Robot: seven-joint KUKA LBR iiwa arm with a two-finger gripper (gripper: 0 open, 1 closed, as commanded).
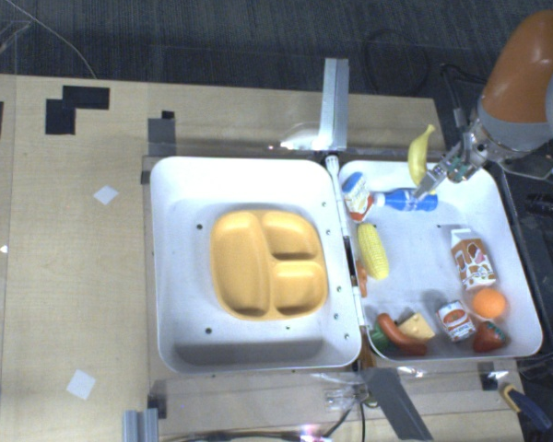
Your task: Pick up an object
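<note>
A yellow banana [420, 154] stands tilted at the back of the right bin [521, 274], its upper tip reaching past the bin's back rim. My gripper [435, 179] is right beside the banana's lower end, coming in from the right. It also hangs just above a blue bottle [411, 200] that lies in the bin. The view is too small to show whether the banana is held or only touched.
The right bin also holds a corn cob [373, 250], a white and red carton [472, 259], an orange [488, 302], a small can [454, 319], a cheese wedge [416, 325] and a red pepper [393, 332]. A yellow divided tray [267, 263] lies in the left bin [180, 247].
</note>
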